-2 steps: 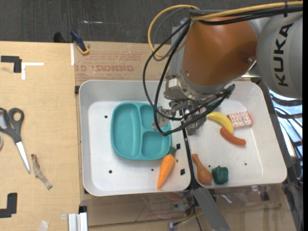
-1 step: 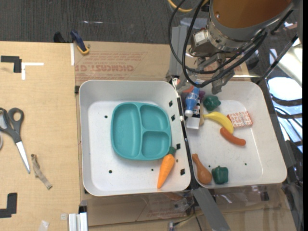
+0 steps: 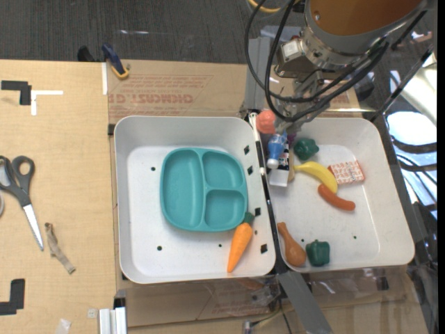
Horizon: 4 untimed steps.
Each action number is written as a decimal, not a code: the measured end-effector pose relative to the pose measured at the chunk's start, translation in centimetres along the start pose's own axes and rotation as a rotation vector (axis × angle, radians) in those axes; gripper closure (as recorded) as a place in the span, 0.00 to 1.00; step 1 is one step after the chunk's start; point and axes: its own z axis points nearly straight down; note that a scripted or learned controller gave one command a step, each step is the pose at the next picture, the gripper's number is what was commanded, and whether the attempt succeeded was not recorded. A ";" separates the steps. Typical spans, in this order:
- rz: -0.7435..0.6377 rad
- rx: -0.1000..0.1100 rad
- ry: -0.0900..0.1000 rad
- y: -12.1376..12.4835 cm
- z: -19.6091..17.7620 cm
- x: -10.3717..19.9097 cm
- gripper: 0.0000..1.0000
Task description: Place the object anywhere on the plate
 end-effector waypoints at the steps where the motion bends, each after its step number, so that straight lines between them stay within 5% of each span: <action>1: -0.236 -0.006 0.005 4.1 4.0 8.5 1.00; 2: -0.483 -0.005 0.004 9.4 2.5 14.3 1.00; 4: -0.572 -0.002 0.003 -6.4 8.8 25.5 1.00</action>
